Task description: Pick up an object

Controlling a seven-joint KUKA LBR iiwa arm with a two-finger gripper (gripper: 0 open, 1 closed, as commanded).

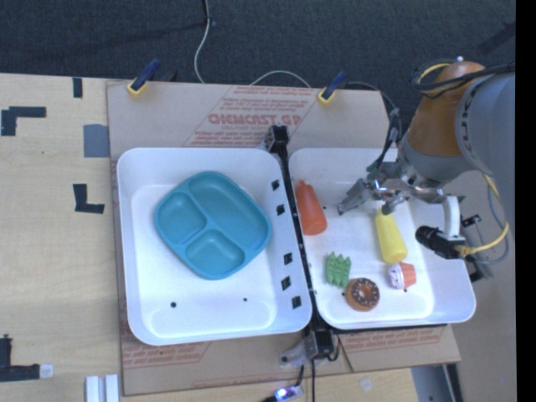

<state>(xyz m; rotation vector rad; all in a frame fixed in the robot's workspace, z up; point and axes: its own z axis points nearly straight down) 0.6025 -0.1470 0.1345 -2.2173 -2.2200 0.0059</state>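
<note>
Claw (368,193) spread open, nothing between fingers, poised over right bin (452,308) far part. Yellow item (390,237) just near of it, on bin floor. Pick not yet made; descent, closure, lift outstanding.

There's the arm (490,115), a thick rounded grey shell with a broad orange band (435,115) wrapping it above the wrist. Yellow cable loops over the orange section and trails again by the lower edge, dark leads running alongside. The gripper (368,193) is metallic grey with dark fittings.
</note>
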